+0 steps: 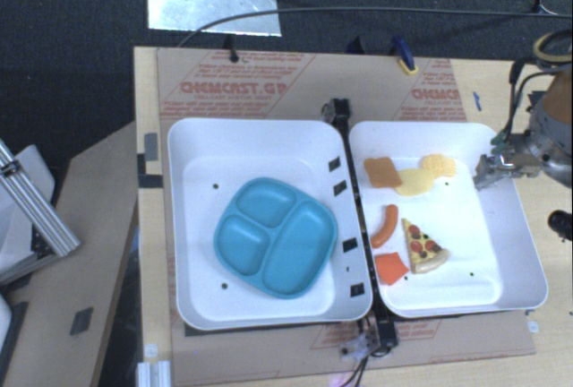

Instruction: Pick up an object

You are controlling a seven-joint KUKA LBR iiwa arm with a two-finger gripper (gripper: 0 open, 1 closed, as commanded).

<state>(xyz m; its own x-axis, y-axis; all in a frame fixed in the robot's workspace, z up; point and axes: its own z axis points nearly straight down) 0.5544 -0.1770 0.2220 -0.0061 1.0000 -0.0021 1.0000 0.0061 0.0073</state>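
Observation:
The right bin [501, 287] holds several toy foods. A brown toast square [382, 172], a pale yellow piece [412, 184] and a round yellow biscuit [439, 165] lie at the back. A red sausage [384, 225], a pizza slice [423, 245] and an orange-red chunk [391, 268] lie toward the front left. The gripper [494, 168] hovers at the bin's back right rim, to the right of the biscuit and apart from all the food. Nothing shows in its grasp.
The left bin [192, 197] carries a blue divided plate [275, 236]. A black hinge strip [351, 224] runs between the bins. Cardboard [269, 85] lies under both bins, and cables [537, 98] hang near the arm at the right.

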